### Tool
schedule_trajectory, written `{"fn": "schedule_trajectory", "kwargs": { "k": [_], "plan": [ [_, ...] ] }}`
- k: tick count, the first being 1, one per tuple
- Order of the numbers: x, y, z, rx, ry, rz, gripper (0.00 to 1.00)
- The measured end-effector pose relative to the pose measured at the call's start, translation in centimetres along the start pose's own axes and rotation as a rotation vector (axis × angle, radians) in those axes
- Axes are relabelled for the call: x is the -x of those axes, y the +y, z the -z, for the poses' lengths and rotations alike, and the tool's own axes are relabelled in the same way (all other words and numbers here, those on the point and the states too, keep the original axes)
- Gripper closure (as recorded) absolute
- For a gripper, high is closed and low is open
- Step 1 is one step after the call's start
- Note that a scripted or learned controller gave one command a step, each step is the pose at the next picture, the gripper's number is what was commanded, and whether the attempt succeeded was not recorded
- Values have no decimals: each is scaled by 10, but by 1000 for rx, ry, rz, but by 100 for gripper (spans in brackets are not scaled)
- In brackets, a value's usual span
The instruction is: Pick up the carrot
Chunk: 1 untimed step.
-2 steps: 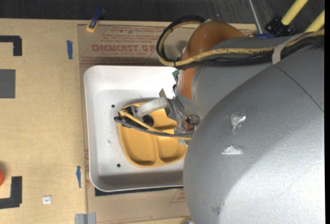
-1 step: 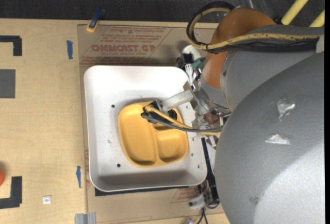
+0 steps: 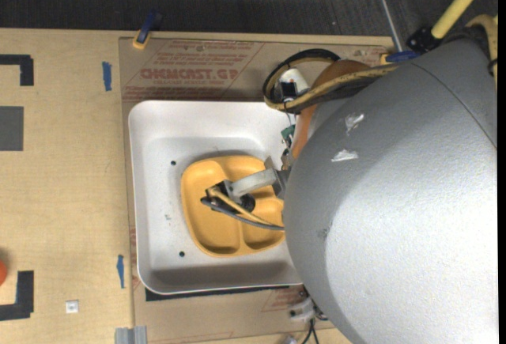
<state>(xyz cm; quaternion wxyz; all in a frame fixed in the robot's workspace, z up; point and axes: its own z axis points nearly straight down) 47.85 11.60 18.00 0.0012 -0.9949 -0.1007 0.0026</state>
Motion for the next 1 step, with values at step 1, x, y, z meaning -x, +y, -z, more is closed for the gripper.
{"fn": "schedule_trajectory", "kwargs": {
  "k": [1],
  "plan": [
    [-20, -62, 33, 3, 6, 76, 100]
  ]
}}
